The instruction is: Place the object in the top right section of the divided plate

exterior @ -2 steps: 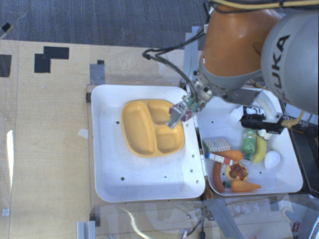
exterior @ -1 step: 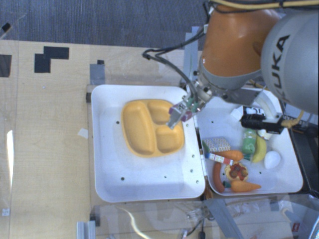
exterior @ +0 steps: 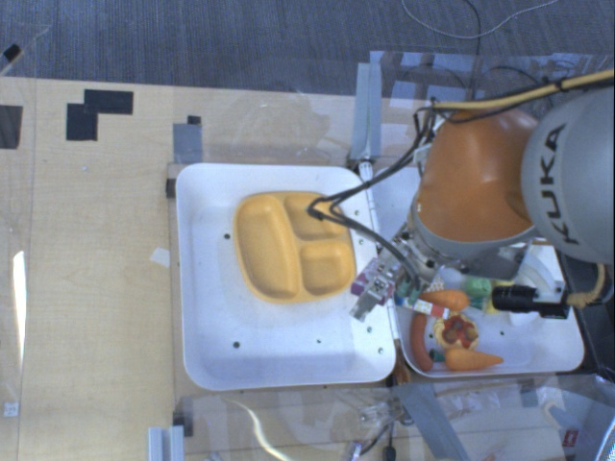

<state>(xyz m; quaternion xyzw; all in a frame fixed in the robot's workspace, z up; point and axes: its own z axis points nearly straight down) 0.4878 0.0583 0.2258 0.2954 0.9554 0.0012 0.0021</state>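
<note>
Yellow divided plate (exterior: 288,248) lies in the left bin (exterior: 207,344), all sections bare. Gripper (exterior: 370,296) hangs over the bin's right margin, just beside the plate's right rim, low of the target section. Jaws: state cannot be told; nothing is visibly between them. Toy foods, including a carrot (exterior: 471,359), a sausage (exterior: 419,338) and a pizza piece (exterior: 455,330), lie in the right bin (exterior: 553,349) under the arm; which is the task's object cannot be determined. Judgement: if something is carried, shift toward the plate's upper right compartment (exterior: 322,214), centre over it, descend low before release so the item cannot bounce over a divider.
</note>
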